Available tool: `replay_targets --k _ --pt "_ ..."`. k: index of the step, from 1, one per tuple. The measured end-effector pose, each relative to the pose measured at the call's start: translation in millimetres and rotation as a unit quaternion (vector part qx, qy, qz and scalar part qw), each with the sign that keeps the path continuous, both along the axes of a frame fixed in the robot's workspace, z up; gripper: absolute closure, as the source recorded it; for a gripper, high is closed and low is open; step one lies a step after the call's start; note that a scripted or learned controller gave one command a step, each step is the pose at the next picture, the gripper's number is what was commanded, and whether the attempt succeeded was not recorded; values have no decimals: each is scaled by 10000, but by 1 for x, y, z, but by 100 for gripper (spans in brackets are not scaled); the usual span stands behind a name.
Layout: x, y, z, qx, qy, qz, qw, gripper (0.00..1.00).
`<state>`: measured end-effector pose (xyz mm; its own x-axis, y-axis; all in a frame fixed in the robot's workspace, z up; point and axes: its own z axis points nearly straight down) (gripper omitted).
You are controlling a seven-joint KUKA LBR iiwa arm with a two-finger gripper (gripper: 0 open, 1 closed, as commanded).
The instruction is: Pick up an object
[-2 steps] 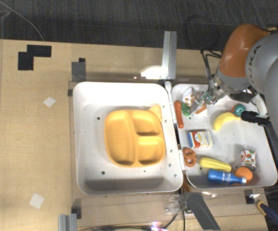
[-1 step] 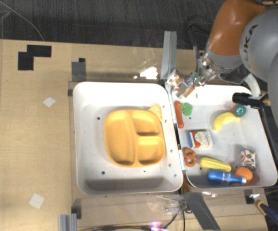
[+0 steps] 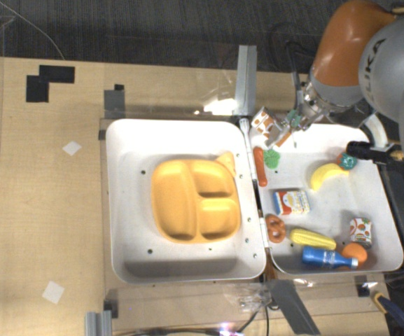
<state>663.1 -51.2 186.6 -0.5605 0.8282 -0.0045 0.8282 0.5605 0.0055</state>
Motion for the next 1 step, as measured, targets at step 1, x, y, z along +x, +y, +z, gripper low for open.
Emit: replay_targets --k 1 --pt "7 30 14 17 13 -2489 9685 100"
